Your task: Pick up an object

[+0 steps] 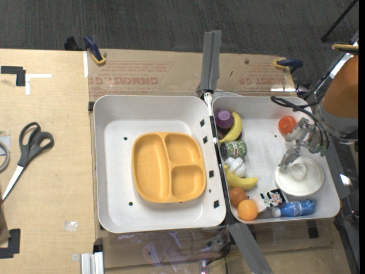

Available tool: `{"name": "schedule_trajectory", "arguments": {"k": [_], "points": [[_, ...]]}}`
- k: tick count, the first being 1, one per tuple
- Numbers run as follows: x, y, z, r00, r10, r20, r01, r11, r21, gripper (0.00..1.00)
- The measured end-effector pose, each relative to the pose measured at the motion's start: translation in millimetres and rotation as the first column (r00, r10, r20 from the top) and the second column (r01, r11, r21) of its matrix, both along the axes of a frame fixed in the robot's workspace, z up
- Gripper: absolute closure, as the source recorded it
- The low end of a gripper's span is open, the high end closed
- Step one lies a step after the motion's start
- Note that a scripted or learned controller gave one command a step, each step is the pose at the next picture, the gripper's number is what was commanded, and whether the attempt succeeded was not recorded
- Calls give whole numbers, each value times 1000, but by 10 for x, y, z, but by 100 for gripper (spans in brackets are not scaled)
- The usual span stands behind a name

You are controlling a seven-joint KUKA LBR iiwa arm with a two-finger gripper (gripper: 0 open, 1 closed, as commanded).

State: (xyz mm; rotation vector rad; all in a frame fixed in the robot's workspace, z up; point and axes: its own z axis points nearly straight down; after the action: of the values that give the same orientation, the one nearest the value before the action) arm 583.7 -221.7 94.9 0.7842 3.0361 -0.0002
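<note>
Going left to right. On the bench at far left lie scissors [28, 147], well apart from the bins, no risk from them.

The left bin [108, 210] holds a yellow divided plate [169, 166] w/ three compartments, nothing in them. It lies flat and wide, so it would be hard to pinch; I judge it is not the target now.

The right bin [259, 130] is crowded. Along its left wall, top to bottom: a purple piece [224, 119] touching a banana [232, 128], then a green can [234, 149], a small white object [235, 165], a second banana [242, 181], a brown round fruit [238, 196] and an orange [247, 209]. Near the front wall there is a small black-white item [274, 198] and a blue bottle [296, 208] lying on its side. A red ball-like object [287, 124] sits toward the back.

The gripper [290, 158] is low over the white bowl [300, 176], approx. at its left rim. Its jaws look slightly apart w/ nothing between them, so no object is held yet.

Risks, as I judge them: the bowl rim is thin and smooth, so the fingers may slip off when closing, or only tip the bowl. The bowl could also slide toward the blue bottle. If the target is another item, the tight packing along the left wall may cause two things to be pinched together.
</note>
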Motion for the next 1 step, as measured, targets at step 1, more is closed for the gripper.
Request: {"name": "schedule_trajectory", "arguments": {"k": [1], "points": [[269, 895, -2, 998, 67, 2, -67, 998, 2, 0]]}}
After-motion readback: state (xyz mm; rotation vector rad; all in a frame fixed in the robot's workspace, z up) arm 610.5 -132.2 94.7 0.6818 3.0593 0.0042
